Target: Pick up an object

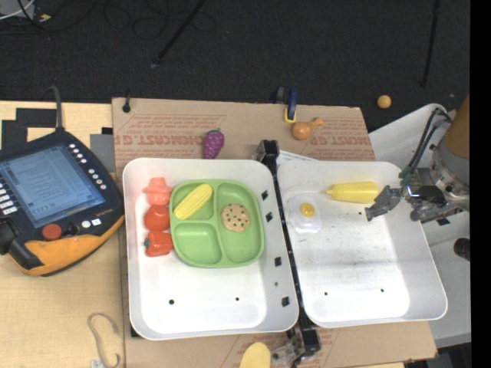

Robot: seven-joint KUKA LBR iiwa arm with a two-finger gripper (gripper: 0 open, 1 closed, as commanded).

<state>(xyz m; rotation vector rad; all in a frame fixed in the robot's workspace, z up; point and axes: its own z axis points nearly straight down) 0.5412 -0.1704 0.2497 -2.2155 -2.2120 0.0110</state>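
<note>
Two white bins sit side by side: the left bin [153, 297] holds one green divided plate [217, 225] with one corn cob [191, 201] and one cookie [235, 218], beside three red-orange toys [156, 217]. The right bin [368, 282] holds one yellow bottle [354, 192] and one fried egg [307, 211]. The end effector [383, 203] reaches in low from the right, just beside the bottle; whether it is open cannot be told.

Red block lettering runs across the cardboard sheet [245, 129] behind the bins, upside down from this angle and not clearly legible. The screen of the handheld control pad [46, 186] shows lines of text, too small to read.
</note>
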